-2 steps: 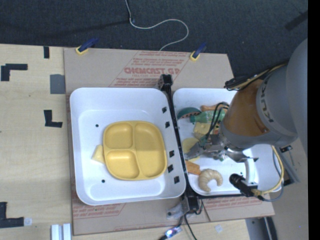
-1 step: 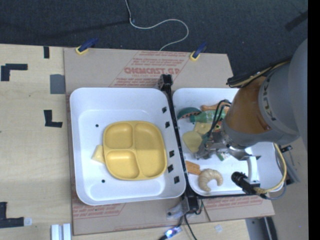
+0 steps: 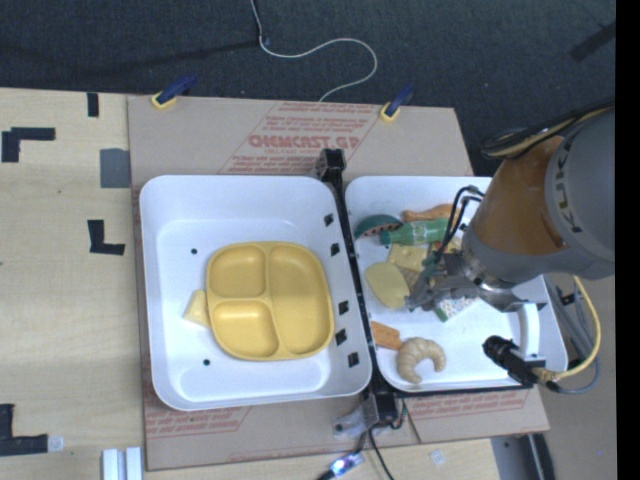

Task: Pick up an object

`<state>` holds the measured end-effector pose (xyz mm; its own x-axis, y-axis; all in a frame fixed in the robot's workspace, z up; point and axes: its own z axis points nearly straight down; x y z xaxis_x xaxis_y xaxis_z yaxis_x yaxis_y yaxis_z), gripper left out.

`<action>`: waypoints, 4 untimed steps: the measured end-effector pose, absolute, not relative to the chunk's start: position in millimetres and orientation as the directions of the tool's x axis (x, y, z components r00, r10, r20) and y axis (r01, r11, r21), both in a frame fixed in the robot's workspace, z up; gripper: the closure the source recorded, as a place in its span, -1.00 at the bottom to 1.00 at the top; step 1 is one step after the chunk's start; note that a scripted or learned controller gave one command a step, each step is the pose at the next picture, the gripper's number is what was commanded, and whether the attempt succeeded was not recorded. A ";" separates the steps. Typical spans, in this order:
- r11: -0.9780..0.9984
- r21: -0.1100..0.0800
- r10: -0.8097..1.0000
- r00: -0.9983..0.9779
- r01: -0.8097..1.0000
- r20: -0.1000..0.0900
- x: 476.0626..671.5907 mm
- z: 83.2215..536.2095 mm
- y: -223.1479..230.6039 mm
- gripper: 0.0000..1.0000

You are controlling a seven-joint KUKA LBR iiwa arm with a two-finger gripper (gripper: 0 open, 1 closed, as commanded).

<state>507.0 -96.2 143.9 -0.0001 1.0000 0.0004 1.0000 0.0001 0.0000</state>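
Arm (image 3: pixel 560 203): nearest the lens, grey casing with an orange band, entering from the right and covering the right side of the right bin.
Bench (image 3: pixel 60 268): pale wood surface with black tape marks on the left; a brown cardboard sheet with red print lies under both bins.
Left bin (image 3: pixel 165 218): shallow, white, left of the centre divider.
Right bin (image 3: pixel 450 363): shallow, white, touching the left bin along the divider; holds a cluster of small items.
Yellow tray (image 3: pixel 270 300): three-compartment plate, flat in the middle of the left bin; a pale yellow piece pokes out from under its left edge.
Gripper (image 3: pixel 438 290): low inside the right bin, amid the cluster; cannot tell how the jaws stand, dark parts and clutter hide them.
Green bottle (image 3: pixel 415 234): lying on its side near the bin's upper edge, just above the gripper.
Pale yellow piece (image 3: pixel 388 284): rounded, just left of the gripper, near the divider.
Croissant (image 3: pixel 421 357): tan, curved, toward the bin's lower edge, well clear of the gripper.
Orange piece (image 3: pixel 385 334): small, just upper left of the croissant.
Speckled item (image 3: pixel 457 306): just beside the gripper, lower right.
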 end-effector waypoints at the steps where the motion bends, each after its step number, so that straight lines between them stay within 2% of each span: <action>1: 0.001 0.000 1.000 -0.001 1.000 0.000 505.4 186.3 -100.7 1.00; 2: 0.002 0.001 1.000 -0.002 1.000 0.000 505.8 226.1 -100.1 1.00; 3: 0.005 0.001 1.000 -0.005 1.000 0.000 548.1 232.4 -75.3 1.00; 4: 0.003 -0.001 1.000 -0.003 1.000 0.000 574.4 223.8 -59.3 1.00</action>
<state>574.4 -59.3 223.8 -0.0033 1.0000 0.0001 1.0000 0.0033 -0.0010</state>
